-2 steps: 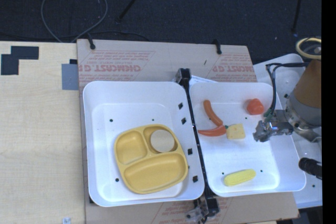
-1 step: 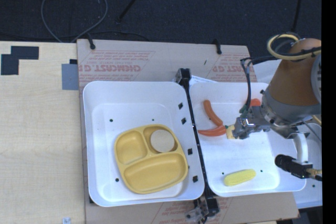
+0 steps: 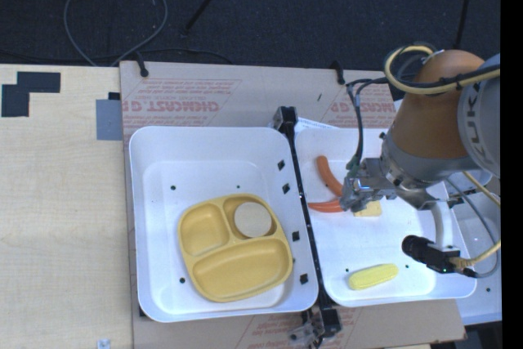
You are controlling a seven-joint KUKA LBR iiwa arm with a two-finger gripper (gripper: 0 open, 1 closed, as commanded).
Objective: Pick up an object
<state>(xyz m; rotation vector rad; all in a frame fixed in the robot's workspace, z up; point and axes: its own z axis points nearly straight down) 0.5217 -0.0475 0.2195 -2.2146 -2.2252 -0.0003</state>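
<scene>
From the overhead camera view, the arm [image 3: 433, 127] reaches in from the right, and the end effector [image 3: 356, 197] sits low over the right bin [image 3: 372, 245], near its middle. From this angle I cannot tell whether it is wide or narrow, and I see nothing clearly held in it.

Right at it, two candidates. A small pale yellow chunk [image 3: 373, 210] lies just beside it on the right, touching or nearly so. A toy orange sausage [image 3: 325, 207] lies flat with one end just at the end effector's left. A second orange sausage [image 3: 327, 172] slants above that one, close by. Down near the front wall, well apart from all this, lies a toy corn cob [image 3: 373, 276].

Over in the left bin [image 3: 163, 176] there's a yellow divided plate [image 3: 233, 270] with a pale round disc [image 3: 252, 218] in its upper right compartment. Both are far from the action, and the pale counter [image 3: 57, 217] runs off to the left.

My read is that this is the grasp step, down at floor level among the sausage end and the yellow chunk, with nothing lifted yet. The next move calls for closing squarely on one of those two, then a straight lift. The risk I see is crowding, because the two things lie so near each other that a close could nudge one aside or catch only an edge.
</scene>
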